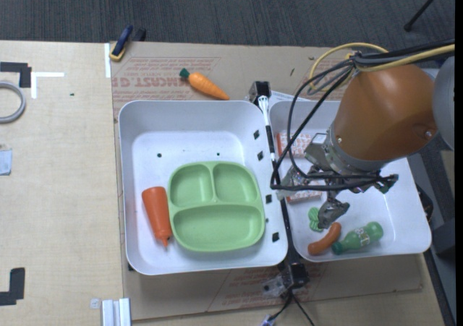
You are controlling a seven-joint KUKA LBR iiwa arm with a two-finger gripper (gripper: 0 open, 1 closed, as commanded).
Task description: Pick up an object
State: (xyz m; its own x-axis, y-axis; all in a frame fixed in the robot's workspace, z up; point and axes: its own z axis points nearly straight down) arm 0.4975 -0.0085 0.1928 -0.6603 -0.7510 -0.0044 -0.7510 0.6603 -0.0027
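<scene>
We see our end effector [331, 212] low in the right bin [405, 238], just above a sausage [323, 239]; its opening we cannot tell.

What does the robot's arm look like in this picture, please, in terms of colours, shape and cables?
The arm shows as a large rounded orange dome with a grey edge on its right. Black and yellow cables loop off its top. Beneath it sit grey metal parts and a small dark claw.
</scene>
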